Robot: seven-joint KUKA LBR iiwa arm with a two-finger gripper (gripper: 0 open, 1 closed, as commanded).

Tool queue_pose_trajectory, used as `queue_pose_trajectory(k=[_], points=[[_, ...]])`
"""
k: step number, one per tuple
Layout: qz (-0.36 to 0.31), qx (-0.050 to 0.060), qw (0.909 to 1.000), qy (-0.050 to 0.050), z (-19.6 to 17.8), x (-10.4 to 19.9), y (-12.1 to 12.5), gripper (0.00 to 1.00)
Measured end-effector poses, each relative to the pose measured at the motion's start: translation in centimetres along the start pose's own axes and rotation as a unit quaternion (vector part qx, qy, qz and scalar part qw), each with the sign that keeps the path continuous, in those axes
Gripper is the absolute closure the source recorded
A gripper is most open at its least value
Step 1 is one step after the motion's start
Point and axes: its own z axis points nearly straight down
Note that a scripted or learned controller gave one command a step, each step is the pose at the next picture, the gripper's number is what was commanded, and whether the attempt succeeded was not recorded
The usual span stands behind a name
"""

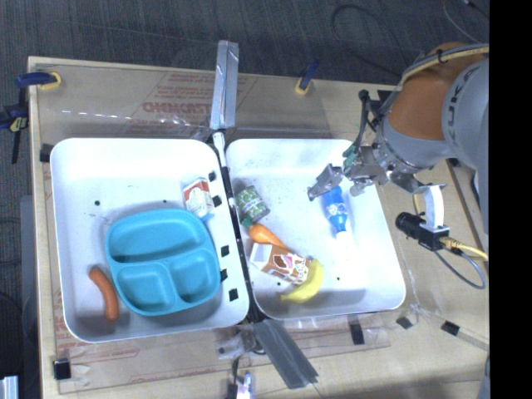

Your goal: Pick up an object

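Poised over the right bin [376, 283]: gripper [338, 183], finger state impossible to tell, just above a blue-and-white bottle [336, 212].

Wooden bench [432, 306] carries two white bins side by side, left bin [71, 169] and right bin [283, 156], touching at centre.

Wooden bench [432, 306], seemingly dark carpet [125, 15].
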Motion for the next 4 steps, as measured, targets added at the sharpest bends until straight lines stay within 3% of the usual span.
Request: queue_pose_trajectory(k=[1,2,3,4], points=[[0.003,0.001,1.0,0.0,12.1,0.3,-0.3,0.0],[-0.009,0.0,1.0,0.0,-0.1,0.1,-0.9,0.0],[-0.001,0.0,1.0,0.0,-0.7,0.0,0.1,0.0],[-0.02,0.001,0.9998,0.0,12.1,0.3,-0.2,0.0]])
